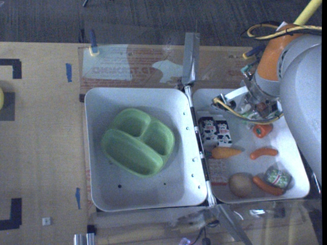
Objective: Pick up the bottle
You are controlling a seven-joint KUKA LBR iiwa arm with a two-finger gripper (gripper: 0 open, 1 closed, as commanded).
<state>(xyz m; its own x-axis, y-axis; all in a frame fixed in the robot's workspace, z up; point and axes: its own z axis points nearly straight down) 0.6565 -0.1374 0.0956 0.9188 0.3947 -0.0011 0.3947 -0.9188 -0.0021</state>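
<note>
The arm (294,80) hangs over the far end of the right-hand bin (301,190), its wrist bundled in cables, and from where I stand I cannot tell whether the jaws are open or closed (the wrist hides them).

What I take for the bottle (278,177) is a small clear thing with a green label. It lies on its side well apart from the jaws, toward the near corner of the same bin on the arm's side. Just beside it, a little further from the arm, is an orange carrot (265,186) that seems to touch it, and beyond that a brown potato (241,184). A red pepper (261,130) sits close under the jaws, with a second orange piece (263,152) between the jaws and the bottle. The cow-patterned cartons (215,131) are off to the other side of the jaws. The green divided plate (137,142) lies in the other bin, further still.

So the approach looks not yet made. To do it well, I'd say the jaws should travel over the pepper and the orange piece at height, then come down opened wide across the bottle's narrow width. They should be turned so that neither side lands on the carrot or the bin wall, since a rounded, slippery bottle could roll away from a glancing touch.
</note>
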